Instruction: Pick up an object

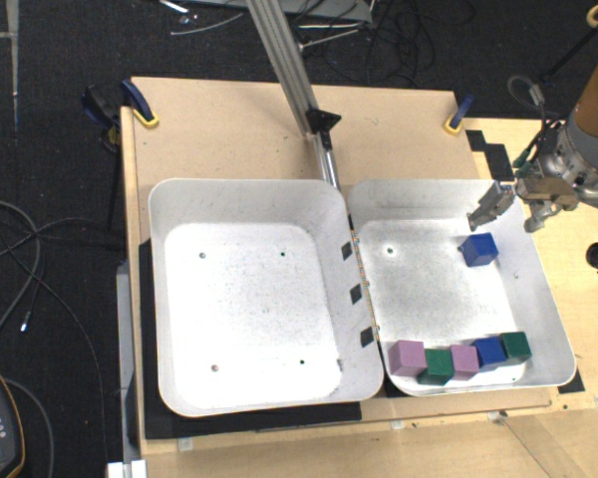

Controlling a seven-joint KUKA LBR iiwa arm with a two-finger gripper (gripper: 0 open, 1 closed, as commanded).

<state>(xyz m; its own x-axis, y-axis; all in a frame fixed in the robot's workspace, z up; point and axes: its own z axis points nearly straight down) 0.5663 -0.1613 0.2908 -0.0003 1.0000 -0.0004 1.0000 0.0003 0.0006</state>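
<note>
The gripper (512, 211) hangs over the right bin (548, 297), its jaws apart and holding nothing. A blue cube (478, 250) lies just below it. 5 more cubes (460, 358) line the bin's near wall.

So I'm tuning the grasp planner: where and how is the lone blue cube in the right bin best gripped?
Grip the lone blue cube across two opposite side faces, coming straight down from above. It lies flat on the right bin floor with open space all round, apart from the row of cubes at the near wall. It sits slightly turned, so the gripper, open beside it, likely needs matching rotation.
</note>
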